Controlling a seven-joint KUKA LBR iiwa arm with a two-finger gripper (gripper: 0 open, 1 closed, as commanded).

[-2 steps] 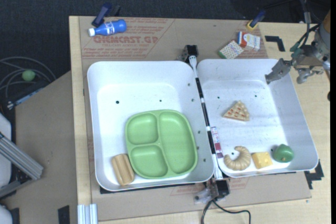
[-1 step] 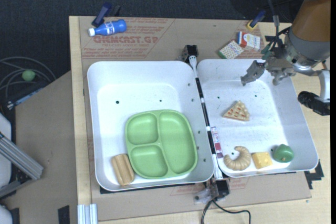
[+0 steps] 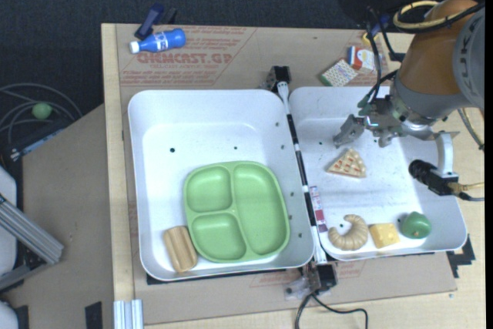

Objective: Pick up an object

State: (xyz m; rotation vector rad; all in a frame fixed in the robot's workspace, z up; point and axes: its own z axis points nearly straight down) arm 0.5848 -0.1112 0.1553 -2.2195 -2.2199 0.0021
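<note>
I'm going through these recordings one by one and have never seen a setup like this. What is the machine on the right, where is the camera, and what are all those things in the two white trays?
One fixed camera looks down at a slant on a bench with two shallow white bins. The machine reaching in from the right is a robot arm, grey with an orange band, ending in a two-finger gripper. Its job is to pick up an object. The gripper hovers over the right bin, just above a waffle-patterned toy wedge, with nothing visibly between its fingers. Along that bin's near edge lie a toy croissant, a yellow block and a green pepper-like toy. The left bin holds a green divided plate and a tan bread-like piece beside it. A blue and white bottle lies on the bench behind.
</note>
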